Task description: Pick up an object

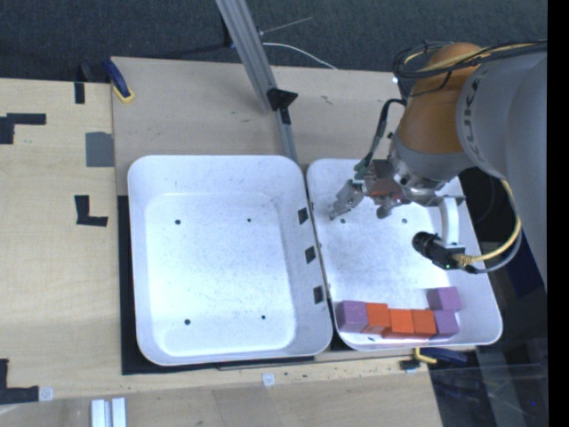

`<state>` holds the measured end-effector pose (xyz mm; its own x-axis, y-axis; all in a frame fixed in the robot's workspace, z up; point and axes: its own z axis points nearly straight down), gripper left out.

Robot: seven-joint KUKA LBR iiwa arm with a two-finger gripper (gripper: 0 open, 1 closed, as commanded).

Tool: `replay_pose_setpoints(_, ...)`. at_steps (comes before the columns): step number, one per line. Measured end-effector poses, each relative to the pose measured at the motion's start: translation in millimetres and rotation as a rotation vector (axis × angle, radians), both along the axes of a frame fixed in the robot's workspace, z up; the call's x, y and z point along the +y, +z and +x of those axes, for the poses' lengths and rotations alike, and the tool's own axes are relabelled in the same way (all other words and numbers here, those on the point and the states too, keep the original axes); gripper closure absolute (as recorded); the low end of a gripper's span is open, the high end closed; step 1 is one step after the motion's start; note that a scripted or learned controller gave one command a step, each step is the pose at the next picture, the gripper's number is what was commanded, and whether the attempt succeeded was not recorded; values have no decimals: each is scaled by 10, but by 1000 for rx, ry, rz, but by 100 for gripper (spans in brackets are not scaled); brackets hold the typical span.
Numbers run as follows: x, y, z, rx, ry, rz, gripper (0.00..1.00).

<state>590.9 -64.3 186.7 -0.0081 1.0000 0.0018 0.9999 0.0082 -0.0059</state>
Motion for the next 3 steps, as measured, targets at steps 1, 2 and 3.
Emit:
replay_pose_setpoints(1,-126,52,423,-8,-5,-2,0)
replay_pose_setpoints(2,-373,657,316,-11,-9,-4,0)
replay_pose_setpoints(3,331,9,852,-1,0,0,0)
